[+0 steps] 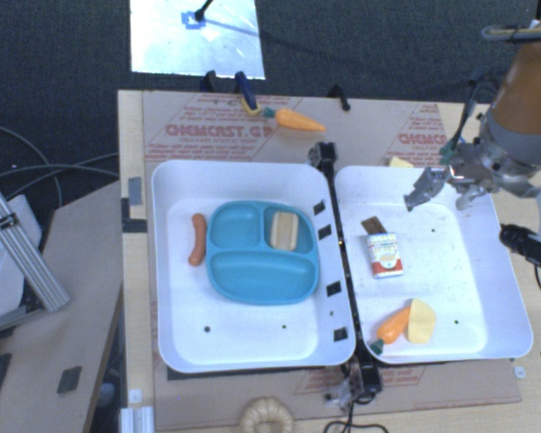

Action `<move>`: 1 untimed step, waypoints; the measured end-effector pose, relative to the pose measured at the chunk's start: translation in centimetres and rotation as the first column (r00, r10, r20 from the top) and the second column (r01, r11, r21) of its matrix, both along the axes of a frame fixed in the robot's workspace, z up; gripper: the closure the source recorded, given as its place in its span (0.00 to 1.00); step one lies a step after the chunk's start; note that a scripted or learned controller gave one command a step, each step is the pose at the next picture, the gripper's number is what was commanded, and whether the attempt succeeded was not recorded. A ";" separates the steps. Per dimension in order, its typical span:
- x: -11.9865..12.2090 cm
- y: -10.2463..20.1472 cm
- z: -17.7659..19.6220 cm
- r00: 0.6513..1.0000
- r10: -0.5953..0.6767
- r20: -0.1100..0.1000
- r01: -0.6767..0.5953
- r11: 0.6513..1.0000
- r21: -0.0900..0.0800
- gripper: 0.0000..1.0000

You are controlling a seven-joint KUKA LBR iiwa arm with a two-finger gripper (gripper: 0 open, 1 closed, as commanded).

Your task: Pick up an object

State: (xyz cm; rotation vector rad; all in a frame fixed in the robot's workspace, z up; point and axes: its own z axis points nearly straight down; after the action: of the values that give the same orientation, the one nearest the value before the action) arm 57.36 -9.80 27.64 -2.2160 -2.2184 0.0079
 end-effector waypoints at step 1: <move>0.2 0.0 0.5 1.000 0.002 0.009 -0.002 1.000 -0.001 0.00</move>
State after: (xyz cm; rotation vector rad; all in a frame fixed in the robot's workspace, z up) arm 57.53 -9.79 28.14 -2.2193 -2.2255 -0.0012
